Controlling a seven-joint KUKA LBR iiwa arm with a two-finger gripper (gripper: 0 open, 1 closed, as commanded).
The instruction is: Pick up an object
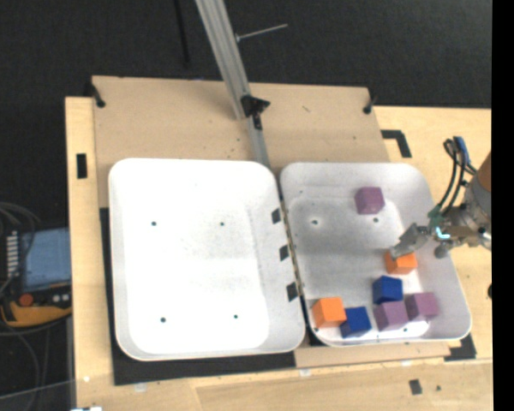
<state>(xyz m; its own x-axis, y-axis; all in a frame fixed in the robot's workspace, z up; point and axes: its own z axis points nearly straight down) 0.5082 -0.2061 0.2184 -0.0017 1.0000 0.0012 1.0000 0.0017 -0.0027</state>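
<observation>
tool [409, 248] above orange cube [402, 263] | right bin [325, 187] | six more blocks

— Where are the blocks?
— All in the right bin [325, 187], beside the left bin [128, 229]. One block [369, 199] sits toward the back, another [402, 263] at mid-right.
— And the front?
— A cluster of blocks [377, 308] along the front wall.

Bright, even overhead light, soft shadows, slightly soft focus, dark surroundings beyond the bench [240, 114].
</observation>
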